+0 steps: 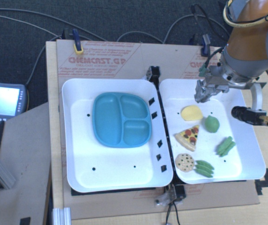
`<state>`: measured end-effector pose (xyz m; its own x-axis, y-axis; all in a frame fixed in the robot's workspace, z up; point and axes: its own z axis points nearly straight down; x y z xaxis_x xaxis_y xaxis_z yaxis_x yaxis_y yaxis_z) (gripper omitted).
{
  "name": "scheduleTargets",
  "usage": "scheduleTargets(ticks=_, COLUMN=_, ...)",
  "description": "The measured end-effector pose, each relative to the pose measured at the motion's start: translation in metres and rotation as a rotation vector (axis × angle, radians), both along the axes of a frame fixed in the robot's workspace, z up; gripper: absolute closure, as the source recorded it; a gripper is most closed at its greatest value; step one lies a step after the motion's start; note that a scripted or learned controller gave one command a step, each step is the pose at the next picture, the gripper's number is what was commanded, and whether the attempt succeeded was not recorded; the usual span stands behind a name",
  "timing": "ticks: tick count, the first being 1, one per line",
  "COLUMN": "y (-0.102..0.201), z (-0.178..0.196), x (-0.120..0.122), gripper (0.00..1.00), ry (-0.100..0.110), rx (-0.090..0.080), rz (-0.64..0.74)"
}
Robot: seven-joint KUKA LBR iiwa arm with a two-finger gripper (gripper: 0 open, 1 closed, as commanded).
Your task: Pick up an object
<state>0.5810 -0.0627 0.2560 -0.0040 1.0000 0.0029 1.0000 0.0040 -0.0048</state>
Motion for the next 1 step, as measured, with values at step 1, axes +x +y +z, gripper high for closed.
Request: scheduleTargets(ticks=1, y=0.0543, z=-0.0079, x=-0.0112, gripper=1.0, ry=-0.001, rx=0.0, rz=0.001)
